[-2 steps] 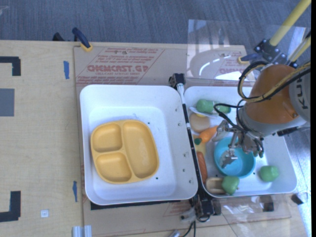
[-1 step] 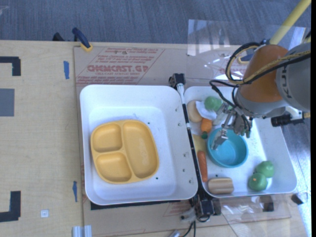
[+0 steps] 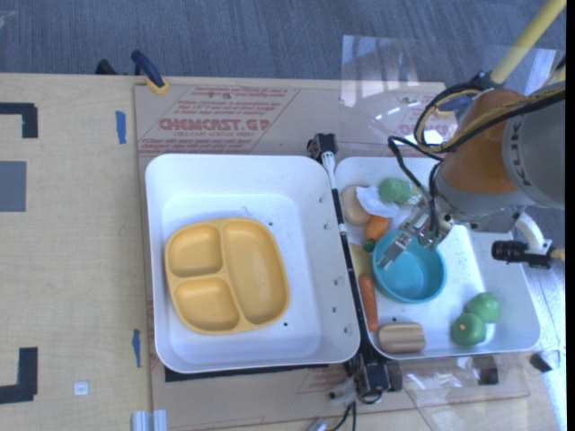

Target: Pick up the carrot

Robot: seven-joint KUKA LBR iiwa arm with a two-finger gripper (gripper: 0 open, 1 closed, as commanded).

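The carrot (image 3: 367, 301) is a slim orange stick lying lengthwise along the left wall of the right bin (image 3: 517, 281), just left of a blue bowl (image 3: 413, 275). My gripper (image 3: 402, 241) hangs over the bowl's upper left rim, up and to the right of the carrot and apart from it. Nothing shows in its grasp. The grey arm with its orange band (image 3: 481, 151) reaches in from the right.
Around the bowl lie a bread-like block (image 3: 401, 337), two green fruits (image 3: 476, 317), a green piece (image 3: 393, 189), a white piece (image 3: 368, 196), a beige piece (image 3: 353, 208) and a small orange piece (image 3: 377, 227). The left bin (image 3: 180, 187) holds a yellow divided plate (image 3: 226, 272).
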